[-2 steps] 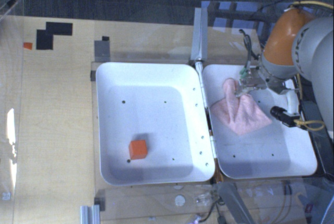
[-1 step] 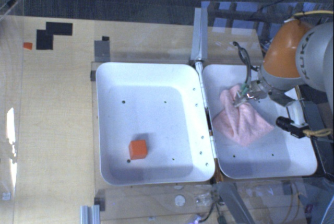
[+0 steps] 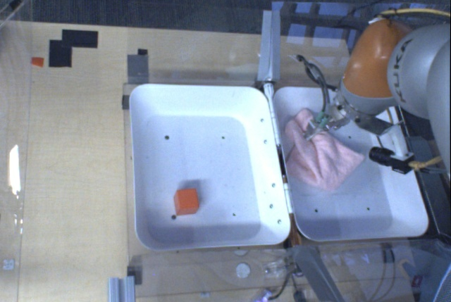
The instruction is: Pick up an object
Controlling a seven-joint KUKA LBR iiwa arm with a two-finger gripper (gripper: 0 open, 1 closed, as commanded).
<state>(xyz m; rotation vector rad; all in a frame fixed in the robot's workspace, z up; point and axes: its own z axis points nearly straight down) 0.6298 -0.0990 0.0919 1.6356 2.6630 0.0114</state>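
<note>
A crumpled pink cloth (image 3: 320, 155) lies in the right bin (image 3: 380, 219), toward its upper left. My gripper (image 3: 318, 122) hangs directly over the cloth's upper edge, at or touching the fabric. The grey arm with its orange band (image 3: 370, 61) reaches in from the right above it. A small orange cube (image 3: 187, 201) sits in the left bin (image 3: 211, 107), near its lower left corner, far from the gripper.
A metal divider post (image 3: 266, 47) stands between the bins at the back. Black cables loop beside the wrist. A black connector (image 3: 389, 160) on the arm hangs over the right bin's right side. Black marks and a small orange tag lie on the bench, far left.
</note>
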